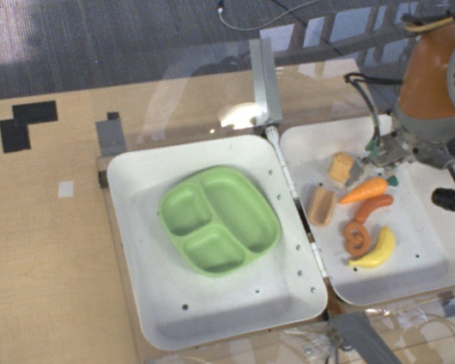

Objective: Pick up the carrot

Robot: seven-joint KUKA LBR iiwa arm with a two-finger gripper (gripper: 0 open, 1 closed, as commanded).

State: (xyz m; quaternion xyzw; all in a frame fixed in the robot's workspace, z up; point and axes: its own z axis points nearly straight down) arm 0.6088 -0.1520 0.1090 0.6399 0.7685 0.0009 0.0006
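On the pale wooden desk sit two shallow white plastic bins side by side. The left bin holds a light green plastic plate with three compartments, lying near the bin's middle. The right bin holds a small cluster of toy foods: an orange plastic carrot with a green tip lies on its side roughly in the middle of the bin, its green end pointing right. Just above and left of it is a small tan cube-shaped piece, and to its left a tan bread-like oblong. Below the carrot lies a reddish-orange curved sausage, then a curled orange-brown piece, with a yellow plastic banana beside it. The grey arm with its orange band reaches in from the right, and its hand hangs just above the carrot's right end; whether it is open or closed cannot be told at this angle.
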